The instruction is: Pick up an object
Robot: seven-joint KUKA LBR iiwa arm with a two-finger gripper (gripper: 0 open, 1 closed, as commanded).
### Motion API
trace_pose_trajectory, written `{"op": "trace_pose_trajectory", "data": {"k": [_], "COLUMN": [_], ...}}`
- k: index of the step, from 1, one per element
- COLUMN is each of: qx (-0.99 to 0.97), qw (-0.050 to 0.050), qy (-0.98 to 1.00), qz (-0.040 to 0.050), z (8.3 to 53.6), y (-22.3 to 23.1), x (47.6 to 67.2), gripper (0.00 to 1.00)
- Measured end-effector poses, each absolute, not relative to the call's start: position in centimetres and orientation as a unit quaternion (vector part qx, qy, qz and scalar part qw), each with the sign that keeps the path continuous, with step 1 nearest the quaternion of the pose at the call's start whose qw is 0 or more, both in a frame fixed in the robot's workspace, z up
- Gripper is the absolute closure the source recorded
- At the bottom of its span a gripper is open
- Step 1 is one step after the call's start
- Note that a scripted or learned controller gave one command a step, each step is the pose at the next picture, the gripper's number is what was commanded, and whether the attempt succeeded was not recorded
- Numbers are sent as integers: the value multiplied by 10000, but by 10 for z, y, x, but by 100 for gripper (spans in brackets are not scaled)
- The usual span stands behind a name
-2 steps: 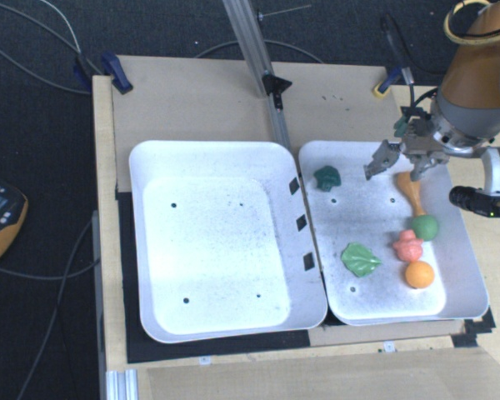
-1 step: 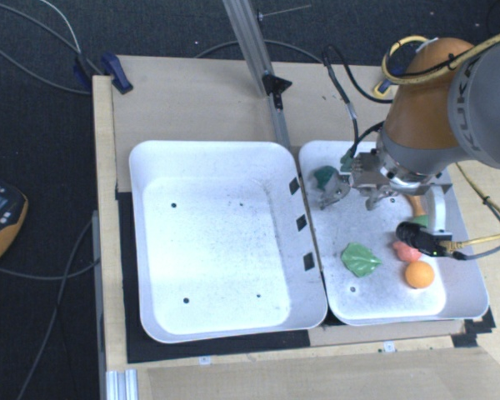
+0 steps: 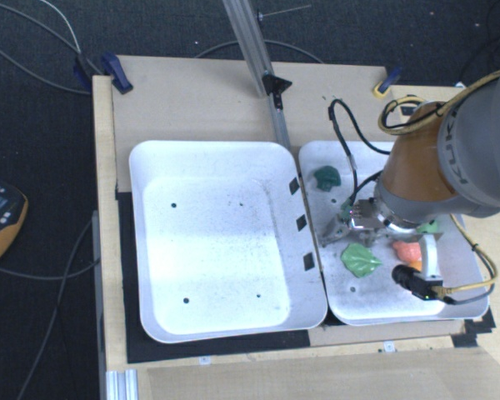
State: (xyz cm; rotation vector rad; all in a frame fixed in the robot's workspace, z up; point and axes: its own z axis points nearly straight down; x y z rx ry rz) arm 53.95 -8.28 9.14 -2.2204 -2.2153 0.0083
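Looking down at a slant from above the bench, two shallow white bins are seen side by side on a pale wooden board. The left bin [image 3: 208,240] is larger in the view and its floor is speckled with fine dark marks. The right bin [image 3: 358,302] is partly covered by the grey arm [image 3: 475,152], which reaches in from the right, its orange band [image 3: 417,161] sitting just above the wrist.

The gripper [image 3: 340,227] is lowered into the right bin, near the wall shared with the left bin. Whether its fingers are open or closed cannot be told, because they are small and blurred against the bin floor, and nothing can be made out between them.

Several small objects lie in the right bin. A dark green object [image 3: 327,177] rests toward the far end, apart from the gripper. A light green object [image 3: 360,261] lies just beside the gripper, toward the near end. An orange-red object [image 3: 407,251] is seen partly under the wrist, beside the light green one.

A black cable [image 3: 343,136] is looped across the far part of the right bin. A slanted metal rod [image 3: 248,36] crosses the top of the view. Blue clamps [image 3: 115,72] are fixed at the board's far edge.
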Motion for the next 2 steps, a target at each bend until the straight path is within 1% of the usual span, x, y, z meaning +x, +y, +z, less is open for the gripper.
{"op": "trace_pose_trajectory", "data": {"k": [1,2], "qx": [-7070,-7070], "qw": [-4,-3], "qy": [-7072,-7072], "qz": [-6,-1], "z": [105,87], "y": [-81,-99], "x": [542,605], "gripper": [100,100]}}
